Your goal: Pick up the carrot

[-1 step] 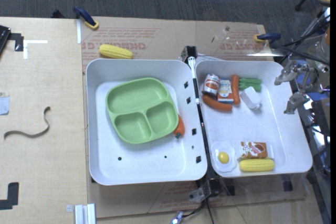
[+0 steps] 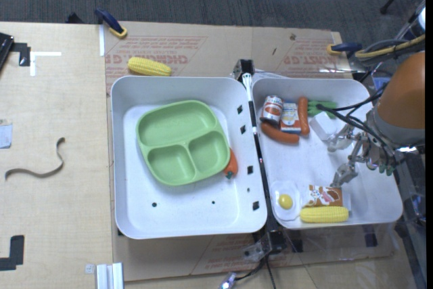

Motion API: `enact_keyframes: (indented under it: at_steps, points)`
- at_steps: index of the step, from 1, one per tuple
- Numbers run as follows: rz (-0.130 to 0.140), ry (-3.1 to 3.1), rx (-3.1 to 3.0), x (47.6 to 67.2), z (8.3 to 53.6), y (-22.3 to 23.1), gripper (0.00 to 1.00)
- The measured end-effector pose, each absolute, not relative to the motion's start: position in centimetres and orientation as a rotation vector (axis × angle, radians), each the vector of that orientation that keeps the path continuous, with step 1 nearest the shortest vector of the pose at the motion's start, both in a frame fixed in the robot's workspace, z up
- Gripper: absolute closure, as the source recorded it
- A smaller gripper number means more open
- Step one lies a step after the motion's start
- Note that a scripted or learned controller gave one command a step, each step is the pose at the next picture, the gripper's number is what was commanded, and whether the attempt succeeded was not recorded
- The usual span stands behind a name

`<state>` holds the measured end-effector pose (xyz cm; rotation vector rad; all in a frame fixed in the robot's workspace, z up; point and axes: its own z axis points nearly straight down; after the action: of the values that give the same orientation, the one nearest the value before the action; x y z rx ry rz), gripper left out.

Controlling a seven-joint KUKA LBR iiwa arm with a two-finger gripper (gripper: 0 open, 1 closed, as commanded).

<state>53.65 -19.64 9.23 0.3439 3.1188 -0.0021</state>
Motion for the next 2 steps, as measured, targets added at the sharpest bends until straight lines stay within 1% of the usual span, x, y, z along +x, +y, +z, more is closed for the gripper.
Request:
enact_keyframes:
  at_steps: [1, 2]
  points:
    - [0.0, 3.122, 0.286, 61.4, 9.3, -11.8, 0.0]
    - [-0.002, 3.098, 0.504, 51.7, 9.2, -15.5, 0.0]
